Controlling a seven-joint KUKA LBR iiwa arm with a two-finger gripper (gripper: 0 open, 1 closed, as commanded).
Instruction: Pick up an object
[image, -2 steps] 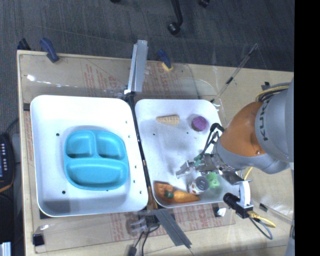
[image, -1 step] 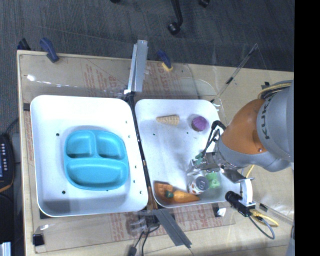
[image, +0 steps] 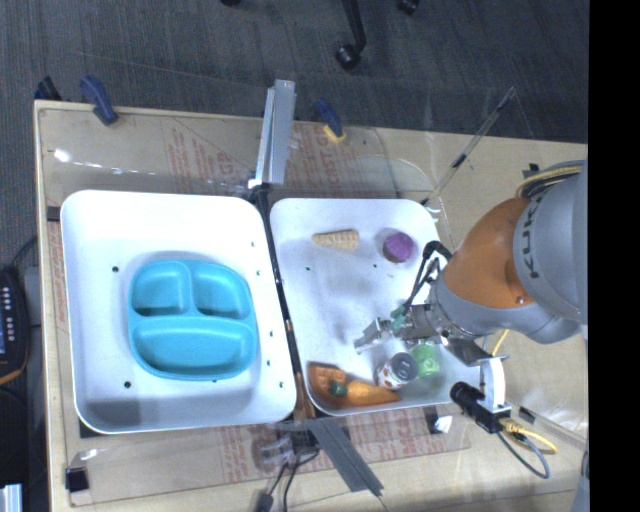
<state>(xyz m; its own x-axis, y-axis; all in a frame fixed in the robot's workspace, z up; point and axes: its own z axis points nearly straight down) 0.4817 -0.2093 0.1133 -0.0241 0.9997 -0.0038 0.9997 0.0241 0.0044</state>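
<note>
In the right bin (image: 330, 290), my gripper (image: 385, 332) hangs low over the front right part, coming in from the right. Just below it lie a small silver can-like object (image: 401, 369) and a green object (image: 427, 358), both close to the gripper. An orange carrot (image: 352, 388) rests along the bin's front wall. Near the back of the bin lie a tan cone-shaped piece (image: 335, 238) and a purple object (image: 398, 245), both well apart from the gripper.
The left bin (image: 90, 230) holds a blue divided tray (image: 192, 317). A metal bar (image: 275, 130) stands at the back between the bins. Blue clamps (image: 98, 100) sit on the bench's far edge.
</note>
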